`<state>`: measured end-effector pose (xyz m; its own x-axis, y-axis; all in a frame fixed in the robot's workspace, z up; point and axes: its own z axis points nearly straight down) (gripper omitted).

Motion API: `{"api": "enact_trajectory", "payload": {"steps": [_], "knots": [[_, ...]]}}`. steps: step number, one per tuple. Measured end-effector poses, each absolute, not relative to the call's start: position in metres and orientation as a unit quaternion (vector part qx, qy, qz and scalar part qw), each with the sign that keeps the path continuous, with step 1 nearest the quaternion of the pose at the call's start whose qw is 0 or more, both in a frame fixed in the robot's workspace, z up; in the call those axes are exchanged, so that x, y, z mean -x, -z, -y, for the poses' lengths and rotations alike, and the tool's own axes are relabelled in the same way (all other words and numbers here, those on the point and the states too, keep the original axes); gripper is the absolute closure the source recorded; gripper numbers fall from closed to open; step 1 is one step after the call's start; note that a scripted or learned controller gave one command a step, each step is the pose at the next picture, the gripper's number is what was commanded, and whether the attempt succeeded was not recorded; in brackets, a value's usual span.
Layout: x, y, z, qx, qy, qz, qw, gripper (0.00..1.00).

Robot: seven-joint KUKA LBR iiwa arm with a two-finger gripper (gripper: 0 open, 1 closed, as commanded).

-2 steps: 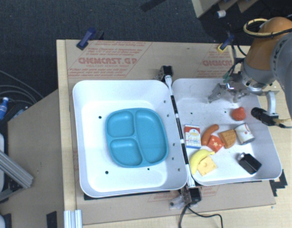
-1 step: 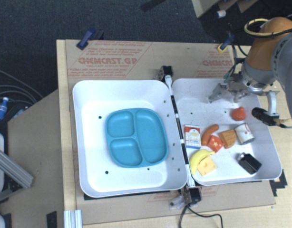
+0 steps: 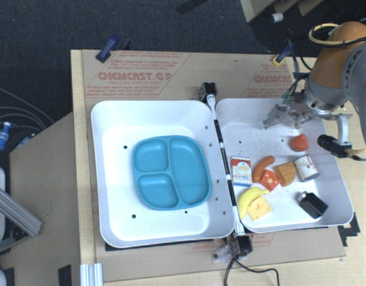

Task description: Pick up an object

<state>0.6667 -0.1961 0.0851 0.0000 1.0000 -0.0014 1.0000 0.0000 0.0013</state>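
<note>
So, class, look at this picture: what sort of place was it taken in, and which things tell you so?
Probably a robotics lab test bench, not a kitchen. A robot arm reaches over two white bins, toy food such as a banana lies in one bin, and loose cables run across the floor.

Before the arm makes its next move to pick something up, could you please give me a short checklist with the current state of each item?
1. Gripper is over the right bin, near its far edge: ok.
2. Nothing is between the gripper's fingers: ok, none seen.
3. Fingers open enough for a grasp: cannot tell, they are too small to read.
4. A target lies apart from the others: ok, the red tomato sits alone closest to the gripper.
5. The black block also lies free, near the front rim: ok.
6. Banana, cheese wedge and sausage are crowded together: not ok for a clean grasp.
</note>
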Motion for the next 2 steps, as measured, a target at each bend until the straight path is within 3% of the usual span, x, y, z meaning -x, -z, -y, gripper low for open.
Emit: {"api": "enact_trajectory", "payload": {"steps": [1, 2], "knots": [[-0.6677, -0.0961, 0.1959, -0.707, -0.0006, -0.707, 0.003, 1.0], [-0.6675, -0.0957, 0.1958, -0.707, -0.0004, -0.707, 0.002, 0.0]]}}
